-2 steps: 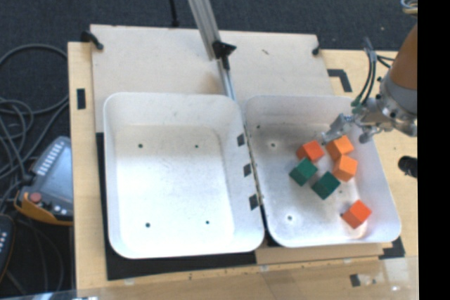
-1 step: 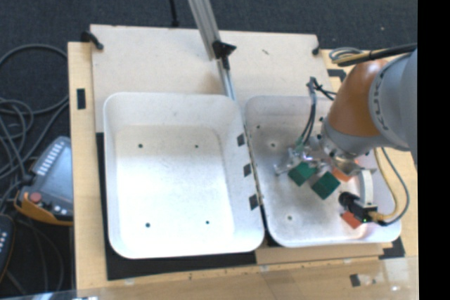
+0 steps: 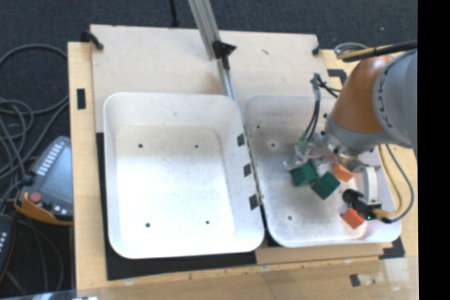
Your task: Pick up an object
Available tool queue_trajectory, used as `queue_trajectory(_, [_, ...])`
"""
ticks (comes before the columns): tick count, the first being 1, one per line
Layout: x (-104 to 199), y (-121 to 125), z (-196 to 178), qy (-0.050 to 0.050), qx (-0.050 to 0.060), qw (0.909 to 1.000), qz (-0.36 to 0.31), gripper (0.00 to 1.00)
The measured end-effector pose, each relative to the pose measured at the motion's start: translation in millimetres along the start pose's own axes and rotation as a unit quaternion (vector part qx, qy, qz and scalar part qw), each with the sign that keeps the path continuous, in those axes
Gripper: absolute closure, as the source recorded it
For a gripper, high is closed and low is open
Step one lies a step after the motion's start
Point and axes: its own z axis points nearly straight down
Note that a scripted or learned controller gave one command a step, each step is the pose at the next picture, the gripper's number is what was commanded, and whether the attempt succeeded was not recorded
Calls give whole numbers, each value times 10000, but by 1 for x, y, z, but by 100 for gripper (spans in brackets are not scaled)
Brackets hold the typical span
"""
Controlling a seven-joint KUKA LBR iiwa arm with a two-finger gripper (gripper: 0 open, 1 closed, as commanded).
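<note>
Hand point(image 3: 318, 159) is hovering low in the right bin point(image 3: 281, 221) w/ finger state hidden under the wrist, just beside two green blocks point(image 3: 314, 179), so it's needing a centred, straight descent on one block.

Readable text: none anywhere on the bench point(image 3: 176, 60)
Handheld controller point(image 3: 50, 179) at left: buttons too small to read

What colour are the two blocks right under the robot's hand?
Dark green blocks, seen in the camera view, lying in the right bin.
</note>
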Motion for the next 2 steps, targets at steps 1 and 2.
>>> queue_trajectory(1, [101, -18, -93, 27, -7, 10000, -65, 100])
queue_trajectory(2, [171, 0, -88, 28, 29, 10000, -63, 100])
